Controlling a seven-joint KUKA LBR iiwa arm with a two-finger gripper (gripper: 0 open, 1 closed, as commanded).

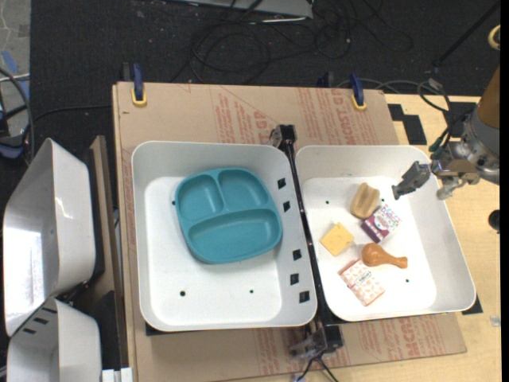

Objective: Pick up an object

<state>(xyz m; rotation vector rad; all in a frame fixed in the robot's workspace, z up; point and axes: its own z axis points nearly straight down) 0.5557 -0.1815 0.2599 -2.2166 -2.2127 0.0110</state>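
A brown cardboard-covered surface [238, 110] with red print carries two shallow white bins side by side, and two blue-and-yellow clamps pin its far edge. Beyond it lies a dark floor with loose black cables [238, 38].

The left white bin [159, 293] holds a teal divided plastic plate [228, 215], set toward its far half, leaving the near floor of that bin bare.

The right white bin [445, 277] holds five small things clustered in its middle: a tan rounded bread-like piece [365, 200], a purple-and-white small carton [382, 222] just beside it, a yellow square cheese-like block [337, 238], an orange-brown toy drumstick [383, 256], and a pink-and-white flat packet [363, 282] nearest the front rim. The carton and the drumstick sit close together; the yellow block lies just apart to their left. The bin's far strip and right side are bare.

The grey arm comes in from the right over the right bin's far right corner. Its gripper [426, 177] hangs above the bare floor, to the right of the tan piece, with the two fingers spread apart and nothing between them. One dark fingertip [409, 180] points toward the tan piece without touching it.
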